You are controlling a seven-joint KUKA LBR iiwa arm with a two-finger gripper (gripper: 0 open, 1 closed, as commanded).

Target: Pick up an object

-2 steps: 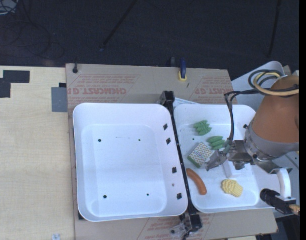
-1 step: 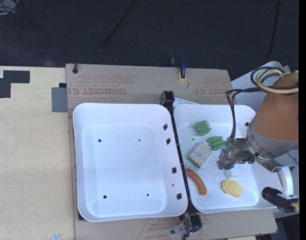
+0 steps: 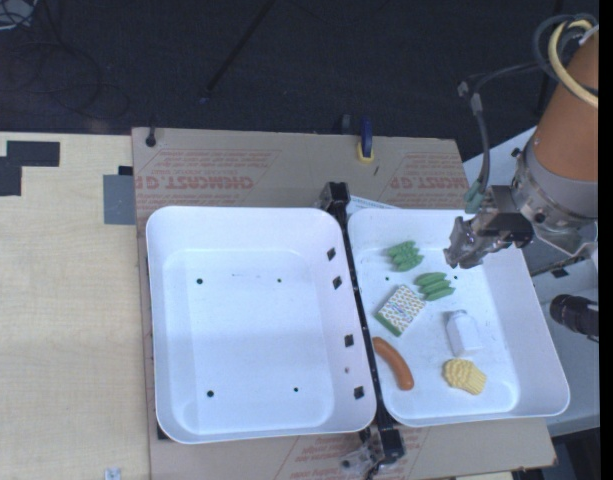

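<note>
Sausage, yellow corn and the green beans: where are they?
sausage [image 3: 394,364], camera view, middle of its length.
yellow corn [image 3: 465,375], camera view, its centre.
green beans [image 3: 405,256], camera view, middle of the upper bunch.

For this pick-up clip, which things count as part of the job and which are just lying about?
Job: gripper; right bin items: two green pods, patterned block, sausage, white piece, yellow corn.

Lying about: left bin, blue clamp, cardboard sheet.

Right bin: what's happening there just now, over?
Gripper above right bin, nothing seen in it. Green pods, checkered block, sausage, corn, white piece lying loose. Nothing blocking.
</note>
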